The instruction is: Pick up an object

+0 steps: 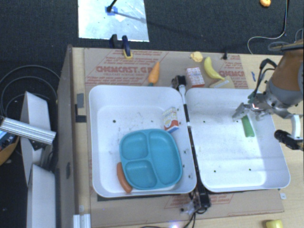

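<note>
The pincer (248, 109) hangs over the upper part of the right bin (223, 175), its fingers spread apart, gripping nothing. A green stick-like thing (247, 126), perhaps a vegetable, lies just below it on that bin's floor. Left of the right bin, the other bin (102, 127) carries a blue divided plate (150, 158).

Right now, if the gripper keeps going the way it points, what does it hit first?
Likely the green object in the right bin. The gripper sits at its upper end, pointing down. Height above it is unclear from this slant.
</note>
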`<state>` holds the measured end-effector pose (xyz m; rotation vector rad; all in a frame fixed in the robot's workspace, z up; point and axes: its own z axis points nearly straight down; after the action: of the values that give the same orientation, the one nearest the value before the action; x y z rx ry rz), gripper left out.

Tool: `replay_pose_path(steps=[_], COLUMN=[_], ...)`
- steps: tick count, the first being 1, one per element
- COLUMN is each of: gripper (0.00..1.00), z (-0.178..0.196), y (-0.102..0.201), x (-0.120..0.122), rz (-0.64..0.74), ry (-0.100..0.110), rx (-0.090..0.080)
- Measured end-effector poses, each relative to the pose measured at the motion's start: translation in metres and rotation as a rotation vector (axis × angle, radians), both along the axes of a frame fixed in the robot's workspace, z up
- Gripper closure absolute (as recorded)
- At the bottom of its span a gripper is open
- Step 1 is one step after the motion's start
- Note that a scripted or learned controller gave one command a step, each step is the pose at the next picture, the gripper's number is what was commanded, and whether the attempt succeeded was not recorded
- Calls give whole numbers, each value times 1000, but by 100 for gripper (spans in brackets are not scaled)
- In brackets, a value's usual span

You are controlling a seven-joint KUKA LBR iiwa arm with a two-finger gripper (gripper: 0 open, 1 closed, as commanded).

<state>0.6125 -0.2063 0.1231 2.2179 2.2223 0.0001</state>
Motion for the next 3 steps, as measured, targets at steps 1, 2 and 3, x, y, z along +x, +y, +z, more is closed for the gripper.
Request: replay_pose_path(steps=[1, 2, 3], gripper=[100, 100, 100], z=[11, 87, 132], y=[0, 0, 27], x=[1, 46, 58], rz=[1, 4, 6], ry=[-4, -11, -6], rx=[-1, -2, 1])
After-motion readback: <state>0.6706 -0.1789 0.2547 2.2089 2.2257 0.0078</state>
